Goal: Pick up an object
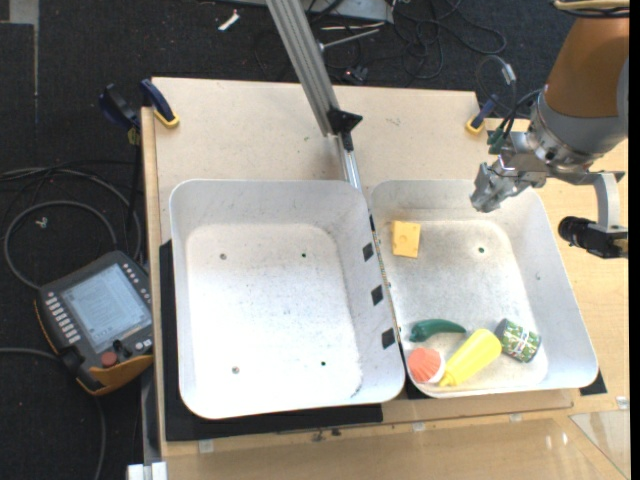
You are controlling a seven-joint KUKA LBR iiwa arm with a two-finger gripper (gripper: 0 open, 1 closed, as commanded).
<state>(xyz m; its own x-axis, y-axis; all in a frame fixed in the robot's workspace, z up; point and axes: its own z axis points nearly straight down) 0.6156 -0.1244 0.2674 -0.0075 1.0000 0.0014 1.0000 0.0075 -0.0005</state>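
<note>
Two white bins sit side by side on the desk (pixel 260 128). The left bin (pixel 200 218) shows bare floor. The right bin (pixel 560 298) holds five things: one yellow block (pixel 406 239) near its upper left, and along its near edge one green piece (pixel 437 329), one red-orange piece (pixel 425 365), one yellow bottle (pixel 471 356) and one green can (pixel 519 341). The gripper (pixel 487 196) hangs over the right bin's far rim, well apart from all five; whether it is released or clenched, I cannot tell.

Bright even light, soft shadows, slightly grainy pic.
</note>
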